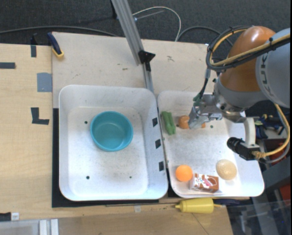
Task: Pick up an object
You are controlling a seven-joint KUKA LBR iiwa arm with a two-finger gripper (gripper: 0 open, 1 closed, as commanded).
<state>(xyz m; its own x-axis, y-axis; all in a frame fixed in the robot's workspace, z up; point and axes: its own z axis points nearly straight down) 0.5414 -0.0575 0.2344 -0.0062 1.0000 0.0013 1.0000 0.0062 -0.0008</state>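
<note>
My gripper (195, 122) hangs low over the back of the right bin (243, 187), its dark fingers beside a small orange-brown piece (184, 122) that lies just to their left. Whether the fingers touch or hold that piece is not visible. A green block (168, 122) lies further left, near the bin's left wall. At the front of the same bin sit an orange ball (184, 173), a red and white carton (205, 182) and a beige egg-shaped object (227, 169).
The left bin (72, 146) holds a teal bowl (111, 130). A grey pole (128, 26) slants up from between the bins. A yellow object (196, 205) lies on the bench in front of the right bin. Cables loop behind the arm.
</note>
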